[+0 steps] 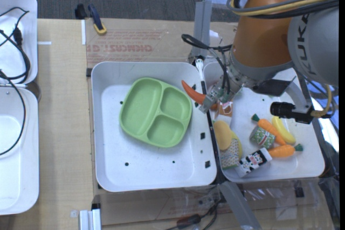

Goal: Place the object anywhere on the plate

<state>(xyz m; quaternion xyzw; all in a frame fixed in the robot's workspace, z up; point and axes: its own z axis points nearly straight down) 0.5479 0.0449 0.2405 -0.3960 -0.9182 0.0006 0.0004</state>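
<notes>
Chili pepper pinched in my end effector, long axis slanting up-left over the bin divider, green plate just left, open bin floor around it.

Plate in left bin — toys right.

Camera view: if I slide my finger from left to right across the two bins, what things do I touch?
Green plate → red chili pepper → the tool → yellow netted fruit → black-and-white toy cow → green can → orange carrot
</notes>
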